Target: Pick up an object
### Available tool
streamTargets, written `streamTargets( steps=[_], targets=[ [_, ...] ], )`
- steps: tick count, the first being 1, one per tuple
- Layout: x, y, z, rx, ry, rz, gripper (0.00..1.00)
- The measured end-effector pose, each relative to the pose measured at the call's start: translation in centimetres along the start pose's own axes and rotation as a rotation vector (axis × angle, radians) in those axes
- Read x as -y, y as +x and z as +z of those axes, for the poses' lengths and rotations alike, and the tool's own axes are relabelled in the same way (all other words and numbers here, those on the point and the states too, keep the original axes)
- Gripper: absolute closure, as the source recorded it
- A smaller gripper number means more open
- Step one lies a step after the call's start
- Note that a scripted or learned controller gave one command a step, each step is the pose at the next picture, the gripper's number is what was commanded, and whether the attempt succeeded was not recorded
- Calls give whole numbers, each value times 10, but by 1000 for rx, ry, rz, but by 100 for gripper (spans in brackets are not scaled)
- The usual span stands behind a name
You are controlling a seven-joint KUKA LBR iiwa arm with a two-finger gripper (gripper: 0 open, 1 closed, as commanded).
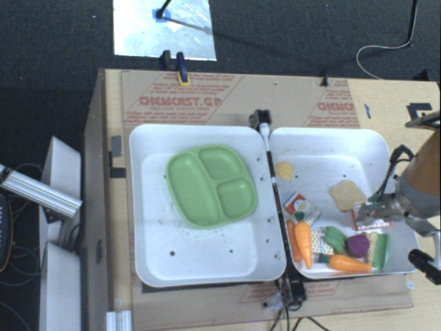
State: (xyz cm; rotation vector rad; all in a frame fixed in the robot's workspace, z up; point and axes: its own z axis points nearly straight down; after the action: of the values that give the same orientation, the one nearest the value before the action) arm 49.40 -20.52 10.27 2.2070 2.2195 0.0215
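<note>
The right bin (324, 147) holds several toy foods. A tan bread slice (346, 194) lies near its middle, with a small round cookie (284, 169) at the left wall. Along the front lie a red-and-white packet (298, 205), two carrots (301, 242) (348, 263), a green leafy piece (335, 238), a purple piece (357, 243) and a green stick (379, 250). My gripper (373, 211) reaches in from the right edge. It sits low over a red flat item (363, 219), just right of the bread slice. The arm hides part of that item.
The left bin (155, 254) carries a green divided plate (210, 185). A black clamp (262, 119) sits at the back where the two bins meet. Cardboard covers the bench around the bins, and a cable hangs beside the arm on the right.
</note>
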Motion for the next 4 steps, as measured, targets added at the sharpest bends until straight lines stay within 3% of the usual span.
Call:
streamTargets(
  steps=[1, 2, 3, 4],
  targets=[
    [1, -1, 1, 2, 1, 1, 0],
    [-17, -2, 14, 1, 11, 2, 0],
    [3, 22, 14, 8, 3, 5, 0],
    [2, 23, 3, 5, 1, 2, 100]
  ],
)
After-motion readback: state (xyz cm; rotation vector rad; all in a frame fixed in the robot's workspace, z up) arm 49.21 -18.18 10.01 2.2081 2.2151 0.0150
